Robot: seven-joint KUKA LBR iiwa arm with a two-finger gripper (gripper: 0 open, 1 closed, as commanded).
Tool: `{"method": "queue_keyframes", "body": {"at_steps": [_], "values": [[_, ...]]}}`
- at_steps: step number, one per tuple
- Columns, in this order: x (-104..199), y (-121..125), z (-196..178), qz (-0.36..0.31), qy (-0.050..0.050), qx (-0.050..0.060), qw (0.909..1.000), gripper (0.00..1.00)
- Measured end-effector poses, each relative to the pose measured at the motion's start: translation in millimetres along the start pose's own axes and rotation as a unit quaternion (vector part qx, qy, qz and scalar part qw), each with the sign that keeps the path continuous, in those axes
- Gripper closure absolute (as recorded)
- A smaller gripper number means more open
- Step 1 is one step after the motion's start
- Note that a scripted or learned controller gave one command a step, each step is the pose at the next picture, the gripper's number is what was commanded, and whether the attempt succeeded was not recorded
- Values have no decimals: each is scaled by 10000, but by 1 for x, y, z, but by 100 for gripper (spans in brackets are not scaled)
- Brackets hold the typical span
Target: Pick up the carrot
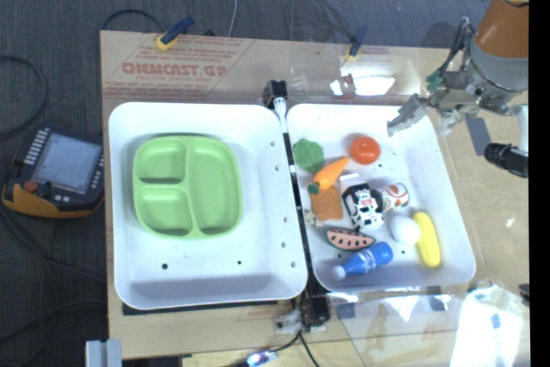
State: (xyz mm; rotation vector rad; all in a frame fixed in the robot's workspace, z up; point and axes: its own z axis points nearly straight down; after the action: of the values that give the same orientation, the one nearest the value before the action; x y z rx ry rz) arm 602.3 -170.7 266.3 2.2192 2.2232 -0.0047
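Note:
The carrot (331, 173) is small and orange. It lies at a slant in the right bin (447, 185), near that bin's left wall, between a green leafy toy (308, 154) and a red tomato (365, 149). An orange-brown square (326, 204) touches its lower end. My gripper (425, 118) hangs over the bin's far right corner, well to the right of the carrot and above it. Its fingers stand apart with nothing between them, so it is open.
Crowded just below the carrot are a cow-patterned toy (365, 206), a red-and-white ball (395, 196), a white egg (402, 228), a yellow piece (427, 238), a watermelon slice (345, 238) and a blue bottle (365, 258). The left bin (120, 253) holds a green divided plate (186, 185).

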Motion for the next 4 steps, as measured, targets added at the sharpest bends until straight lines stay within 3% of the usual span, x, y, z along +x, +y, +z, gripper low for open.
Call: {"method": "queue_keyframes", "body": {"at_steps": [1,2,3,4], "values": [[39,25,169,-757,-1,-17,9971,0],[63,-9,175,-735,-45,-92,9972,0],[63,-8,164,-732,-50,-118,9972,100],[67,-60,173,-803,-35,-142,9967,100]]}}
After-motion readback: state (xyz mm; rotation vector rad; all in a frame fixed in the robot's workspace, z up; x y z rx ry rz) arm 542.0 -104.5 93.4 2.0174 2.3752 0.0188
